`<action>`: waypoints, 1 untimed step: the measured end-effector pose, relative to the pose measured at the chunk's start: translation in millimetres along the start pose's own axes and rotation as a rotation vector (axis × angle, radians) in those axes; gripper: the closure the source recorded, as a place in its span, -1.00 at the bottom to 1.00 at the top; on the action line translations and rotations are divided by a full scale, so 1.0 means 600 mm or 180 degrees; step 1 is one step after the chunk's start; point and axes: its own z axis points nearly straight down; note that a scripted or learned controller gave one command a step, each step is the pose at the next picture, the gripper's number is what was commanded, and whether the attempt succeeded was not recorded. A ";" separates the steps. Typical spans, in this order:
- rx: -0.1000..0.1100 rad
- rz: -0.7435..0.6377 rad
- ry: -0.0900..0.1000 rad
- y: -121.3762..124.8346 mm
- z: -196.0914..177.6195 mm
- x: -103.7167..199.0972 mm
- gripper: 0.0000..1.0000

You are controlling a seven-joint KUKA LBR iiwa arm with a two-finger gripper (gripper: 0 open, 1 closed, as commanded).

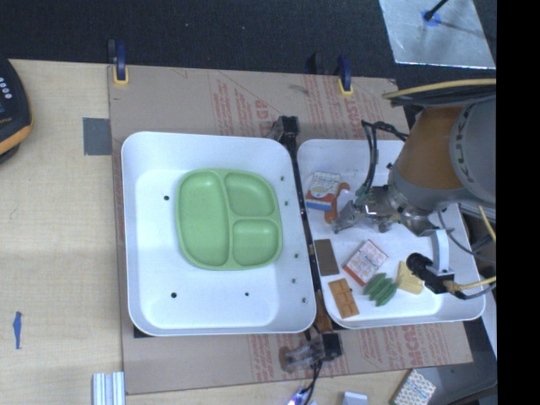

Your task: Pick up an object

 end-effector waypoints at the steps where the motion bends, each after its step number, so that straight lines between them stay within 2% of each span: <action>1: -0.0009 0.0023 -0.0012 0.078 -0.002 -0.175 -1.00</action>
